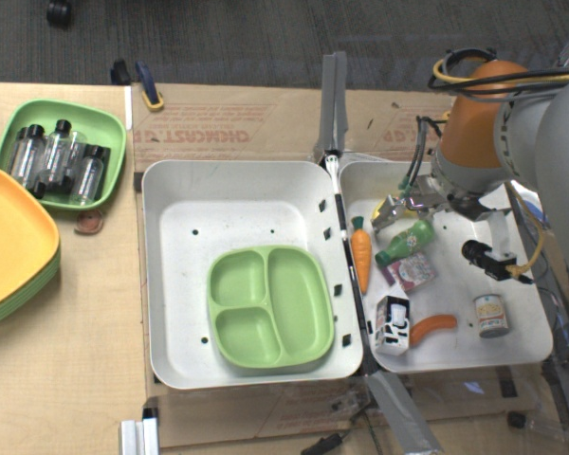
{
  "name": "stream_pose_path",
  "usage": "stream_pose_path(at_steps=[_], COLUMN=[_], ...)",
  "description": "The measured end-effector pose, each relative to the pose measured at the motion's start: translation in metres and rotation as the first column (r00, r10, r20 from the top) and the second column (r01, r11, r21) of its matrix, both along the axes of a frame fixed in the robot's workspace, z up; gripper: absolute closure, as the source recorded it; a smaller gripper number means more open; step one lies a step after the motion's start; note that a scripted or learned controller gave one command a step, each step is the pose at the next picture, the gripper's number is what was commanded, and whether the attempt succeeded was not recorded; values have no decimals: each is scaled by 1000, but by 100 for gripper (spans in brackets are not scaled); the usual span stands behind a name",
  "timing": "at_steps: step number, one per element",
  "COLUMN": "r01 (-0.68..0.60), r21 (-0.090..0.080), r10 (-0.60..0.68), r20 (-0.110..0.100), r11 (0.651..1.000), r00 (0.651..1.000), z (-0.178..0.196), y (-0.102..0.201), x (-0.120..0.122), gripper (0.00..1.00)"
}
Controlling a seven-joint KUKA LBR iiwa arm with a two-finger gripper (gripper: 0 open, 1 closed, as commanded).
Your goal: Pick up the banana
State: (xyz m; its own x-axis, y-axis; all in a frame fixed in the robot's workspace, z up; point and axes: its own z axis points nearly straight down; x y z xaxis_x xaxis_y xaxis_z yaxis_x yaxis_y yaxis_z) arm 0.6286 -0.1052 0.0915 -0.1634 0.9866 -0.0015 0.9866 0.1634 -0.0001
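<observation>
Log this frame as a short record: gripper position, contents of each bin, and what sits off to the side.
gripper: low over the back left of the right bin, next to the green bottle
right bin: carrot, green bottle, small can, black-and-white carton
left bin: green divided plate
bench, left side: green tray of vials; orange plates

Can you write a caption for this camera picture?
Gripper over the right bin beside a green bottle and carrot.

Bright, even overhead light; the 2 white bins (166, 282) glare nearly blown out, soft shadows under their rims, slight blur toward the frame corners beyond them.
</observation>
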Motion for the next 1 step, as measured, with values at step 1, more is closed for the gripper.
stream_pose_path(at_steps=[1], r01=[2], r21=[-1], r10=[-2], r20=[1], r11=[1000], r00=[1000], z=[9], y=[-2], x=[0], gripper=[100])
